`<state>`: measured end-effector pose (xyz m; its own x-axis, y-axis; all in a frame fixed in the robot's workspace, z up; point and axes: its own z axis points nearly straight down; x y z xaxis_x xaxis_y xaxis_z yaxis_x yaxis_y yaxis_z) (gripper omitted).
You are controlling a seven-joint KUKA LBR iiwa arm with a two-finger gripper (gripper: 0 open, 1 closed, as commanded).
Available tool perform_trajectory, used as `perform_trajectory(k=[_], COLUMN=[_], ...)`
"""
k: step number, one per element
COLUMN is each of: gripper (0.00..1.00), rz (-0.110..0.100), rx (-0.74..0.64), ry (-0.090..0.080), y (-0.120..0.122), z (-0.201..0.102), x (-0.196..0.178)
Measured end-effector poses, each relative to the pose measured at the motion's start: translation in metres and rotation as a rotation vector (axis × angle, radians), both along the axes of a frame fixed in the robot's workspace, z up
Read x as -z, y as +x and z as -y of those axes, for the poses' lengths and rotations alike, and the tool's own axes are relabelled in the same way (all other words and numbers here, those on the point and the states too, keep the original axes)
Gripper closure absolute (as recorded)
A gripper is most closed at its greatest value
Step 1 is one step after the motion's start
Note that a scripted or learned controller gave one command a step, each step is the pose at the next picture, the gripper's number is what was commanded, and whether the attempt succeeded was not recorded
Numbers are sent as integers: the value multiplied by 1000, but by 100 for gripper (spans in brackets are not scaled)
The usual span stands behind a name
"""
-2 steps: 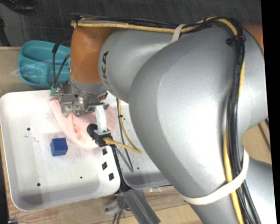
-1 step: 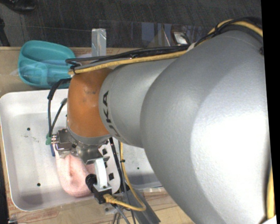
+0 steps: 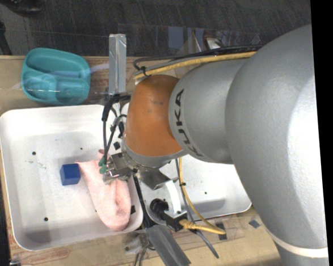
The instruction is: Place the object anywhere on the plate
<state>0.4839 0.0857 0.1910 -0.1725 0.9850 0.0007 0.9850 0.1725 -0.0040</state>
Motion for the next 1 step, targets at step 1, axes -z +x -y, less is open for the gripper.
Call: perform_trajectory(k=[1], gripper=[100], rz=[3], rx=[-146], ry=[0], y=[60], z=[60], x=[-11])
